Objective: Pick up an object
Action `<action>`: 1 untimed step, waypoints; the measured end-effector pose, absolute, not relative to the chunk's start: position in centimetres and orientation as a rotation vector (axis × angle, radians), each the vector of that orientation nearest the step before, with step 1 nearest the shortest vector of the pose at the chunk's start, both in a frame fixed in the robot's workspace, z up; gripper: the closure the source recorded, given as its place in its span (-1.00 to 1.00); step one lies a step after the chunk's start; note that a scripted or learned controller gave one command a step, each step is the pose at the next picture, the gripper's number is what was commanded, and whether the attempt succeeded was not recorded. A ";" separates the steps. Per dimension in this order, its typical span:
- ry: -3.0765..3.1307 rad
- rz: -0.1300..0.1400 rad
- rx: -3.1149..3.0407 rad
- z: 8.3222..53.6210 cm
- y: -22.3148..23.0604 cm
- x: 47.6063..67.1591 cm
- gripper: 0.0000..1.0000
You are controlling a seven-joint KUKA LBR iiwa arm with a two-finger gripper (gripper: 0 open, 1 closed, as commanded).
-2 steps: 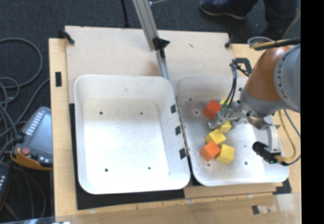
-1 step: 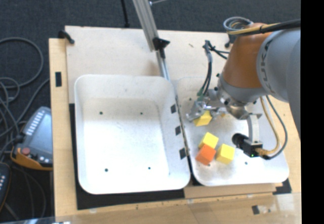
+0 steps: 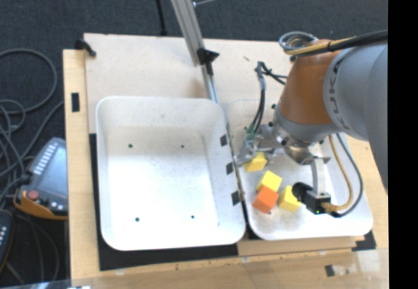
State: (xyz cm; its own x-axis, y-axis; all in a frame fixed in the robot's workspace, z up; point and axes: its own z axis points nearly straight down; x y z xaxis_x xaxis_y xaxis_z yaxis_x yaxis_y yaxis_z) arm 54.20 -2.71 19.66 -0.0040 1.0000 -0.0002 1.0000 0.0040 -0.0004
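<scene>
Currently over right bin [image 3: 356, 219], near its left wall | pincer [image 3: 251, 156] low, jaw state unclear, grip cannot tell | yellow block [image 3: 257, 163] touching pincer tip | second yellow block [image 3: 269, 182], orange block [image 3: 265, 199], third yellow block [image 3: 289, 199] just below, apart from pincer.
</scene>
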 end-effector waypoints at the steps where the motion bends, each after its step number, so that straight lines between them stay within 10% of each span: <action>1: -2.231 -0.005 -2.209 21.3 3.9 52.5 1.00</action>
